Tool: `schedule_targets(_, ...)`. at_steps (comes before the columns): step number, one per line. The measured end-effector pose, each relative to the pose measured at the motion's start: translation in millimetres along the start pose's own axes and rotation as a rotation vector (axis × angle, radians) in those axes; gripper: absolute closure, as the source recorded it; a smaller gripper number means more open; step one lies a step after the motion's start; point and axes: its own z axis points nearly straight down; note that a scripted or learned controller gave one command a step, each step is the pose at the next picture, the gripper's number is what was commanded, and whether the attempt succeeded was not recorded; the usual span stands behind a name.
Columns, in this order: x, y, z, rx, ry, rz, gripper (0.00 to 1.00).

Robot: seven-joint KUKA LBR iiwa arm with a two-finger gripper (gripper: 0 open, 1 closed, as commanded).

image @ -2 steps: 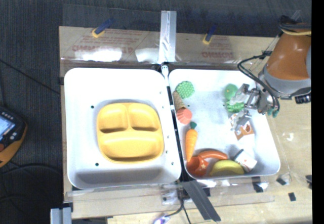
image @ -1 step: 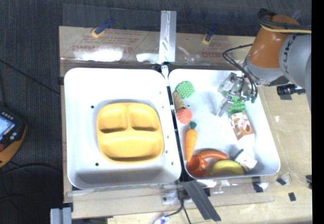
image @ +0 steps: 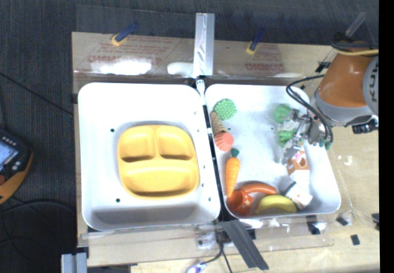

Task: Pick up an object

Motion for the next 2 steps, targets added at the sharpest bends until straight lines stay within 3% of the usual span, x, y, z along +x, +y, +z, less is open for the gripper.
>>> schedule_targets(1,3,73,0,-0.003,-0.003,-0.013,0.00)
schedule_targets(2,37,11,-1,0.001,-0.002,-0.072,0.00)
